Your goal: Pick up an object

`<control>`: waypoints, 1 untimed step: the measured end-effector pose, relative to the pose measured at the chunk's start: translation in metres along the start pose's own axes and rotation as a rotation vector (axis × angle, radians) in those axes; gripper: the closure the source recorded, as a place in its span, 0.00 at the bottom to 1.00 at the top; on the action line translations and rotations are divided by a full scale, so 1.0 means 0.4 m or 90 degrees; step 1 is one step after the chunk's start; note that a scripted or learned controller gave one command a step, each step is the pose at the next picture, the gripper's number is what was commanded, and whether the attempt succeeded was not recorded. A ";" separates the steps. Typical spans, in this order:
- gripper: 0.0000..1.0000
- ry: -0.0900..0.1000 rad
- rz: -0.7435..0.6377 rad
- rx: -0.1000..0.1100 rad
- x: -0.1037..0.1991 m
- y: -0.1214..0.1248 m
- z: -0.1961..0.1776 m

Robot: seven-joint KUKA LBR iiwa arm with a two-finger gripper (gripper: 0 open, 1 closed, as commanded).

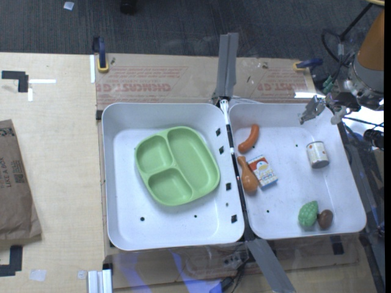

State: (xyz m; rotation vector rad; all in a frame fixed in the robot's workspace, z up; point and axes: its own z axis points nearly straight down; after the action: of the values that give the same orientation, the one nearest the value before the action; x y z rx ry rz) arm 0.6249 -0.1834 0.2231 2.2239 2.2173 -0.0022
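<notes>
The right bin [287,227] holds several small objects. An orange sausage [248,138] lies by its left wall, with an orange-brown drumstick-shaped toy [247,174] below it and a small orange-and-white carton [264,171] touching that toy. A silver can [317,154] lies on its side at the right. A green knobbly toy [308,213] and a brown ball [325,218] sit together at the front right corner. My gripper [322,113] hovers over the bin's back right corner, above the can, open with nothing between its fingers.
The left bin [122,224] holds a green divided plate [177,165]. A grey divider bar [227,66] stands behind the seam between the bins. Cardboard [153,81] lines the bench behind them. Cables [366,133] hang along the right bin's right side.
</notes>
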 end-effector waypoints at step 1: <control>0.00 0.004 -0.065 -0.002 -0.076 -0.015 0.324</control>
State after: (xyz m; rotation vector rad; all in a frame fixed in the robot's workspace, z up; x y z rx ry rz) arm 0.6188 -0.2139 0.0934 2.1084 2.3295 0.0080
